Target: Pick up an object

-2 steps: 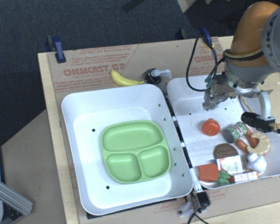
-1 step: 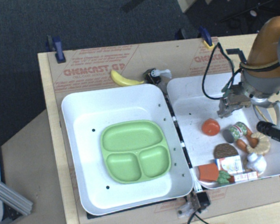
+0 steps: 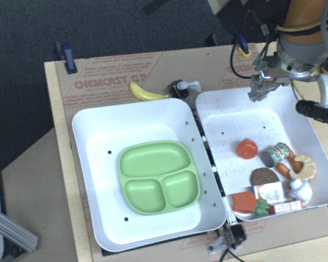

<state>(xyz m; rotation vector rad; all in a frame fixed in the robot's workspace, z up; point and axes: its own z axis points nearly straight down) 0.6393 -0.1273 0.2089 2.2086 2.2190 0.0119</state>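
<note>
Logging hazards first: my gripper (image 3: 261,90) hangs over the far rim of the right bin (image 3: 224,114), well apart from the toys, and I cannot tell how its jaws stand, so no hold is confirmed. Most items are heaped in the corner of that bin nearest the camera, touching one another; a descent there could clip two at once or wedge against the wall. Safest candidate: red cup (image 3: 247,148), small, rounded, glossy, lying alone on the bin floor just beyond the heap; I judge it may roll if nudged. Also listed: green divided plate (image 3: 158,177), left of that bin; banana (image 3: 146,93), beyond its far-left corner.
</note>
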